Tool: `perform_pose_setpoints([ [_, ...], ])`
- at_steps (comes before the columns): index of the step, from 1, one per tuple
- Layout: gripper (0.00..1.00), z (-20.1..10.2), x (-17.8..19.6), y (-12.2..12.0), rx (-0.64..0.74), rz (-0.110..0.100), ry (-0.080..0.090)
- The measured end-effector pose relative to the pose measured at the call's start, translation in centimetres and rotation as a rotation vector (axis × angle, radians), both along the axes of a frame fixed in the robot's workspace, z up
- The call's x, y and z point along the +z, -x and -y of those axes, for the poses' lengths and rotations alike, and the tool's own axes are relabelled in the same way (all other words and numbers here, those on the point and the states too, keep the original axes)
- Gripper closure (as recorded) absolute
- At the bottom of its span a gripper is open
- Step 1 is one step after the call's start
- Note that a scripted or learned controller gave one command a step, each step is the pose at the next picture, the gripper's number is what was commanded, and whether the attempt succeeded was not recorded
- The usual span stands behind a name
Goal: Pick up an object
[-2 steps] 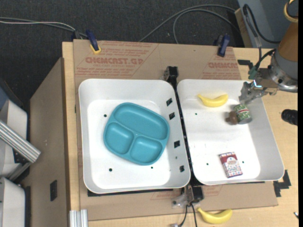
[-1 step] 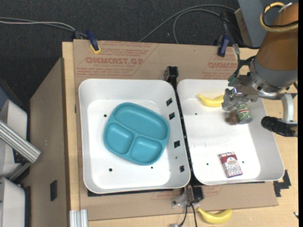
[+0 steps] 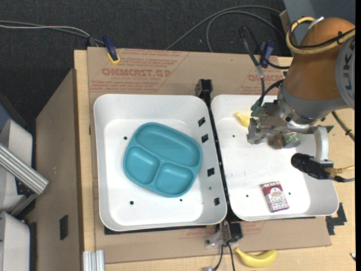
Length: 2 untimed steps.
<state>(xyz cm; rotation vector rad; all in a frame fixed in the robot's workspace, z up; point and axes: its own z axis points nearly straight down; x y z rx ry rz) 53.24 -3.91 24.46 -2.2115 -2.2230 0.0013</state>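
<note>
The small red box [image 3: 276, 196] looks light, stiff and smooth; grip its long flat sides. Whether the end effector [image 3: 260, 133] is released or clenched, I cannot tell.

Clamp [image 3: 111, 51]: blue-and-yellow, at the desk's [image 3: 59, 129] far left edge
Cables [image 3: 225, 16]: trailing across the dark floor [image 3: 141, 10] behind
</note>
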Motion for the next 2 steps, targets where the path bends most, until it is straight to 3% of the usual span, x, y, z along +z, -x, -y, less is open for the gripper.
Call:
perform_pose_setpoints([
  [1, 1.00, -5.2, 0.5, 1.1, 0.002, 0.002, 0.000],
  [2, 1.00, -10.0, -1.6, 2.7, 0.000, -0.001, 0.002],
])
